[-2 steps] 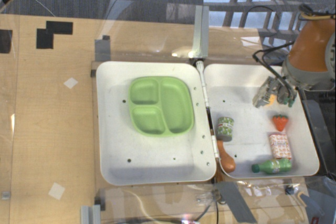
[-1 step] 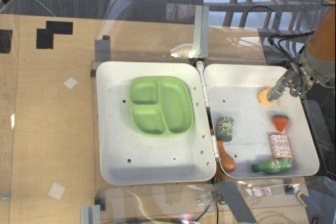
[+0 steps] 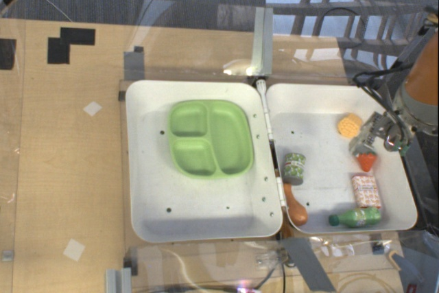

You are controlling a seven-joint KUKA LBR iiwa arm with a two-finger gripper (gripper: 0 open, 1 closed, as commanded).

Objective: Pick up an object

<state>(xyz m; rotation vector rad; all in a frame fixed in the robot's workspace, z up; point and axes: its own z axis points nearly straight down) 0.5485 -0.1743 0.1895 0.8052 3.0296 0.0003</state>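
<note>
From my remote station I log two white bins side by side on the counter [image 3: 62, 168]. Left bin [image 3: 147, 209] holds a green divided tray [image 3: 209, 138], three compartments, lying flat approx. mid-bin, nothing in it that I can see. Right bin [image 3: 315, 113] holds the loose items: a yellow round piece [image 3: 349, 125] near the upper right; a small orange-red item [image 3: 368, 161] just below it; a pink-and-white carton [image 3: 365, 191] lying below that; a green bottle [image 3: 355, 217] on its side along the lower wall, just under the carton; a green-labelled can [image 3: 294, 167] upright near the divider side; an orange-brown elongated item [image 3: 295, 208] below the can, against the lower-left corner. Arm [image 3: 420, 82] enters from the right, orange band visible above the wrist, w/ cables beside it. Claw [image 3: 370, 137] sits over the right bin's right side, between the yellow piece and the orange-red item, v. close to both; contact w/ either not confirmable. Fingers are too small and cluttered to read: I cannot tell how far apart they stand, and I see no item clearly between them. All items appear to rest on the bin floor.
</note>
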